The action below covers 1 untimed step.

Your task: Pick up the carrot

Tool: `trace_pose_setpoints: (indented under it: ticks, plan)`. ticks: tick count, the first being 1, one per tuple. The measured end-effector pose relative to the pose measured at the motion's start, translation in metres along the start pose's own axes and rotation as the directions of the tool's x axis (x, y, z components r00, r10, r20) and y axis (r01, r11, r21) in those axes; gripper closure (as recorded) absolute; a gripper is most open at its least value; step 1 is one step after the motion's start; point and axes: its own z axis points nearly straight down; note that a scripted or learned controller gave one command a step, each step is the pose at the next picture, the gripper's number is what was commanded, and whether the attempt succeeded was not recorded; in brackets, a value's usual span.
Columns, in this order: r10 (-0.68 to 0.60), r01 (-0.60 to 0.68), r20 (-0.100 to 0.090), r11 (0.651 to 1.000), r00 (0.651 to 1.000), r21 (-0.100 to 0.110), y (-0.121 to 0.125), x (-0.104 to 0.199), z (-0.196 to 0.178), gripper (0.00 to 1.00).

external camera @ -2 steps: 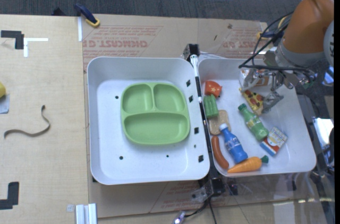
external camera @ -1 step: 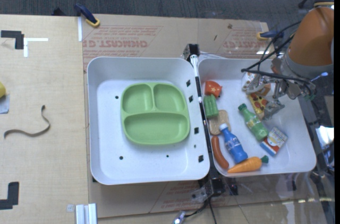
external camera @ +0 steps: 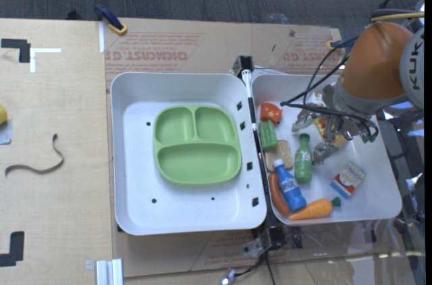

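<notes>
Carrot: orange, green stub at its right end, lying on its side along the near edge of the right bin, just beside a blue bottle and well apart from the gripper. Status of task, as judged: not yet begun in effect; the carrot rests on the bin floor untouched, with the approach, the grasp and the lift all remaining. Gripper: poised over the middle of the right bin, above and to the right of a green bottle; nothing can be made out between its fingers, and whether they are spread or pressed together cannot be told amid the cables and metalwork. Right bin, contents: carrot; blue bottle with white cap; green bottle; a red-orange item at the far left corner; a green vegetable-like piece below it; a pale tan piece; a long reddish item against the left wall, partly under the blue bottle; a small white-and-red carton toward the right. Left bin, contents: one green divided plate, three compartments, nothing in them.
</notes>
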Motion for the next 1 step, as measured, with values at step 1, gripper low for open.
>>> trace_pose_setpoints:
  ticks: [1]
  plan:
    - [-0.004,0.004,0.006,1.0,1.0,0.005,-0.0005,-0.0024,-0.0108,1.0]
